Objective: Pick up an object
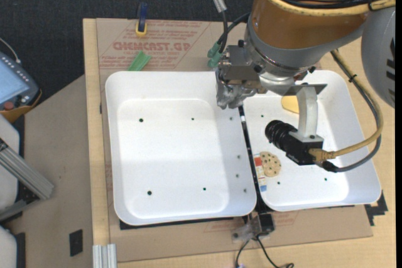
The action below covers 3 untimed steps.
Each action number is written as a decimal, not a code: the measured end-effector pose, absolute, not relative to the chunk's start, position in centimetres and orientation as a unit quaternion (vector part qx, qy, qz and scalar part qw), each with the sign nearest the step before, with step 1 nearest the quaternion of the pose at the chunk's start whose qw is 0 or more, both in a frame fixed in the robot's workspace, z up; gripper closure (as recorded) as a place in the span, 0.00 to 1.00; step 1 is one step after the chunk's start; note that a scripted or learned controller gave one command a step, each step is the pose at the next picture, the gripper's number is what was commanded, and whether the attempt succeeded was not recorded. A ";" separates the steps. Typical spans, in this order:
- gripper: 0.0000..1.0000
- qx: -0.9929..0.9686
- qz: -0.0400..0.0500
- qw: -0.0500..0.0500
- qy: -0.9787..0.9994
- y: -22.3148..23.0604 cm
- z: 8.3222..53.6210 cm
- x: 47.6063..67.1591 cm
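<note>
White bins (119, 135): 2 | cookie (270, 164): 1 | yellow item (289, 103), perhaps 1

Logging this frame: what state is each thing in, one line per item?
gripper: low over the seam between the two bins, nothing visibly held.
round speckled object: lying flat in the right bin, apart from the gripper.
yellow object: lying in the right bin, partly hidden by the arm's hardware.
left bin: sitting level on the bench.
</note>
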<state>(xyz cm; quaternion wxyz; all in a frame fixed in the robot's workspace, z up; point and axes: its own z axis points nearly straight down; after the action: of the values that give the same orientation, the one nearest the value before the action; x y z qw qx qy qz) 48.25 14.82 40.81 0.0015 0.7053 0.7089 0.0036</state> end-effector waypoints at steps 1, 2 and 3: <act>1.00 0.707 0.006 0.004 0.707 14.3 50.1 53.0; 1.00 0.706 -0.006 -0.003 0.708 17.1 39.5 53.5; 1.00 0.710 -0.005 -0.003 0.704 9.5 33.5 48.3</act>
<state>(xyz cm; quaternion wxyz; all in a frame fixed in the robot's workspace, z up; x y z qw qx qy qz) 48.35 9.45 33.51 -0.0033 0.7097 0.7045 -0.0053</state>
